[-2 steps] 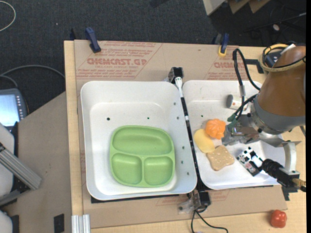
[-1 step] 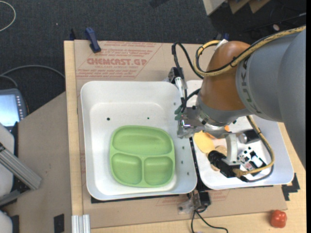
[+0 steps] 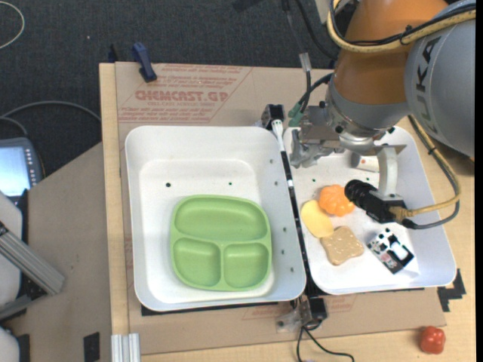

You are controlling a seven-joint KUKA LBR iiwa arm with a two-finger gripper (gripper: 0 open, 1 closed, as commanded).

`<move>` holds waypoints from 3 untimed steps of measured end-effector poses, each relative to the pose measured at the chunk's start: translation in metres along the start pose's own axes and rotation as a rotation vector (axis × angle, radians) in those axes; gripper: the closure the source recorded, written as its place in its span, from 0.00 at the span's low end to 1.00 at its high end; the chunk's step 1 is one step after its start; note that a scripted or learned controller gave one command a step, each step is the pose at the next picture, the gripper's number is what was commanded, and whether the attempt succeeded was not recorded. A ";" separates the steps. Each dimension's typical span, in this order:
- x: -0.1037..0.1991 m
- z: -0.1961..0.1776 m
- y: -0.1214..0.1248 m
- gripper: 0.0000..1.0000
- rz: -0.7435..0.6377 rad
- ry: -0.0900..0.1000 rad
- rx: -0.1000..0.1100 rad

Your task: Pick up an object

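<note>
Objects for picking sit clustered in the bin [image 3: 364,279] at the view's right: an orange toy [image 3: 333,200], a yellow toy [image 3: 316,218] touching its lower left side, a toast piece [image 3: 342,245] just below the two, and a black-and-white block [image 3: 391,249] just beside the toast, toward the bin's right edge. The grey arm [image 3: 445,81] reaches in from the right, its orange band [image 3: 389,17] high over the bench, and the gripper [image 3: 308,151] hangs over the upper left corner of that bin, close to the wall shared with the neighbouring bin and apart from the cluster. Whether the gripper is spread or closed cannot be told from this angle, and nothing can be seen in its grasp. The other bin [image 3: 151,164] holds a green plate [image 3: 221,242] with three compartments, lying flat toward its near side. A small red thing [image 3: 432,339] rests on the bench outside the bins, at the lower right, and a blue clip [image 3: 143,61] sits at the printed board's [image 3: 189,89] far edge
</note>
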State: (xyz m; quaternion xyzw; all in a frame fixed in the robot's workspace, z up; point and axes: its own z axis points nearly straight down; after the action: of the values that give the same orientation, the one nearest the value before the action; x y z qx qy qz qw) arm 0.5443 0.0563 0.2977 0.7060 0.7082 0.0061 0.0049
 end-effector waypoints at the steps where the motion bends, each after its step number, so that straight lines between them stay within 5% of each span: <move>1: 0.063 -0.010 -0.068 1.00 -0.005 0.001 0.021; 2: 0.088 -0.146 -0.061 1.00 -0.002 0.005 -0.002; 3: 0.055 -0.071 -0.064 1.00 0.008 -0.004 0.024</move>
State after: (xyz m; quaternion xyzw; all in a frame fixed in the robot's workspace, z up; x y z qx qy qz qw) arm 0.4786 0.1105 0.3679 0.7088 0.7054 -0.0039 -0.0020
